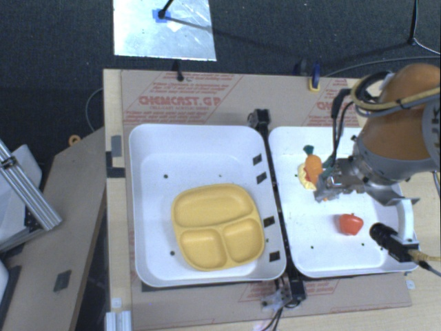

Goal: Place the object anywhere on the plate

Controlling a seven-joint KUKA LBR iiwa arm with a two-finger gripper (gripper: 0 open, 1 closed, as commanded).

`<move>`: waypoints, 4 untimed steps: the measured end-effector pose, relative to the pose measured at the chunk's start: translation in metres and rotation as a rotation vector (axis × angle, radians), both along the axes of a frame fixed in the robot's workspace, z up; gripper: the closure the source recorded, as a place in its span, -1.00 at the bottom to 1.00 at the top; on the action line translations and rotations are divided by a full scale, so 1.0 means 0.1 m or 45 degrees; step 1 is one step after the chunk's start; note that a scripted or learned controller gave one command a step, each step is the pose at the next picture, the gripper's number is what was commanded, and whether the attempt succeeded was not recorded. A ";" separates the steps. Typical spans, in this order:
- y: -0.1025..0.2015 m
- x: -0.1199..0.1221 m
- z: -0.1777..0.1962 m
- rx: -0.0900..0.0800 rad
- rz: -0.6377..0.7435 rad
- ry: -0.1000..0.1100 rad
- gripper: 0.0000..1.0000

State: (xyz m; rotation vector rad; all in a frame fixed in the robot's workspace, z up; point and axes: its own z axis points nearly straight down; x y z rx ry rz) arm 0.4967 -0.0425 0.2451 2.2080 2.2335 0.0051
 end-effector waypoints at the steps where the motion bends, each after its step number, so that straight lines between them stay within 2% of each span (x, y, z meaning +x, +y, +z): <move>1: 0.46 0.07 -0.13 0.000 -0.002 0.004 1.00; 3: 1.45 0.24 -0.09 0.000 -0.002 0.001 1.00; 4: 1.82 0.44 -0.12 0.000 -0.003 0.001 1.00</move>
